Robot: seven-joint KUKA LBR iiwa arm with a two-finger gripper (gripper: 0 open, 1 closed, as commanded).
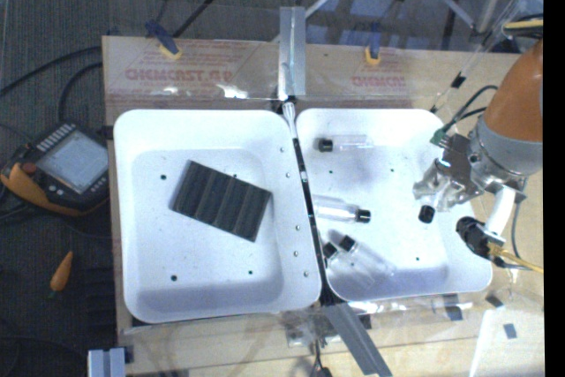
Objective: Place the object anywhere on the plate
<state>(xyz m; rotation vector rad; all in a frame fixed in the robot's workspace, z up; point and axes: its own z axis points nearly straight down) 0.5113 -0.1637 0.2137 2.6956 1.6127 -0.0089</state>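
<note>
I'm seeing three clear vials with black caps lying in the right bin (397,278): one near the far wall (346,142), one close to the divider in the middle (340,212), and one toward the near left corner (349,250). All three are lying on their sides, well apart from each other. A small black piece (426,214) is showing just under the gripper; I can't tell whether it is a loose cap or part of the tool.

The plate (220,199), a dark ribbed rectangular slab, is lying flat and turned at an angle in the middle of the left bin (159,287), with nothing resting on it.

The gripper (439,188) is hanging over the right side of the right bin, apart from all three vials. From this slanted overhead view I can't tell how its jaws are standing, and I'm seeing no vial between them.

The arm's orange band (528,97) is coming in from the right edge. A handheld control pendant (66,165) is sitting on the floor left of the bench.
</note>
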